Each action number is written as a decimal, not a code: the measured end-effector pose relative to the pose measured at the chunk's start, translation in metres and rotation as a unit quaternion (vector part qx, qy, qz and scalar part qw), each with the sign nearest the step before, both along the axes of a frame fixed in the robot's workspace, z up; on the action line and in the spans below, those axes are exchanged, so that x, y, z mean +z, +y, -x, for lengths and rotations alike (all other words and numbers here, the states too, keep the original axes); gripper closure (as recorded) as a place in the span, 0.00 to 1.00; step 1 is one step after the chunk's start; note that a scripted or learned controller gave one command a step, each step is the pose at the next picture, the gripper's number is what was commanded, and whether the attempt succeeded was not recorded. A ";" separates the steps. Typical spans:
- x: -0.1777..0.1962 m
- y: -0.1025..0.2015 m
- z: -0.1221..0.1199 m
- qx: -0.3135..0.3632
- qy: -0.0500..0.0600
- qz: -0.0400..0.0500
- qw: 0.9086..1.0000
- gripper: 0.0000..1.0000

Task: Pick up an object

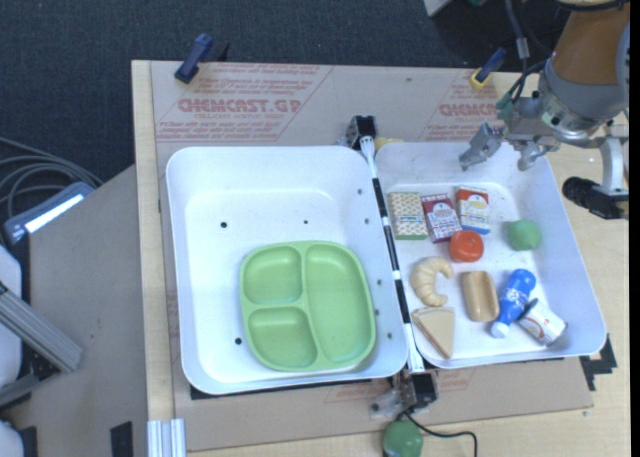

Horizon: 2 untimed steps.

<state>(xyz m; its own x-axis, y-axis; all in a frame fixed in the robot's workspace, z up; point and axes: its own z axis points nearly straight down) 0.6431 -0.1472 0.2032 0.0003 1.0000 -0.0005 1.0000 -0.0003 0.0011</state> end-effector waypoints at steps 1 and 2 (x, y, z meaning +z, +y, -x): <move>-0.103 0.013 0.036 0.000 0.000 0.000 1.000 0.00; -0.119 0.036 0.087 0.000 0.002 -0.001 1.000 0.00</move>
<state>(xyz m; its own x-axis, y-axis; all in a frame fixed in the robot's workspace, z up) 0.5557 -0.1116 0.0840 0.0007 1.0000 0.0010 1.0000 -0.0007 -0.0026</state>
